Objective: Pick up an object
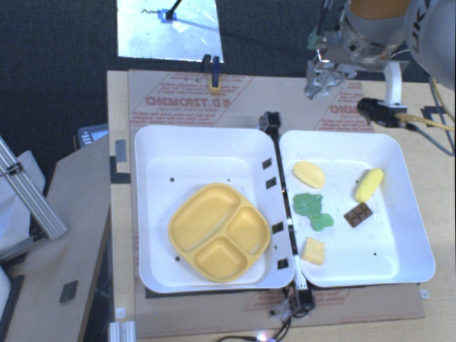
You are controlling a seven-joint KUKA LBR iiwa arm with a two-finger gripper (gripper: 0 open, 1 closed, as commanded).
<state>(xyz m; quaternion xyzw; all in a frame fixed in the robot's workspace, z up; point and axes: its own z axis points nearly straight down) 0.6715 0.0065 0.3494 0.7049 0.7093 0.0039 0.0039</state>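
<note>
My gripper [320, 84] hangs above the bench behind the right bin [410, 212], well clear of everything in it. Nothing shows between its fingers. In the right bin lie a pale yellow oval piece [308, 174], a yellow corn cob [369, 184], a green leafy piece [312, 209], a brown chocolate square [358, 214] and a yellow cheese wedge [313, 251]. The left bin [153, 162] holds a yellow divided plate [219, 231].
The two bins meet along a black-clipped divider [280, 191]. A shiny metal sheet [169, 20] lies at the back left. Cardboard [189, 98] covers the bench behind the bins. A grey rail [25, 191] stands at the left.
</note>
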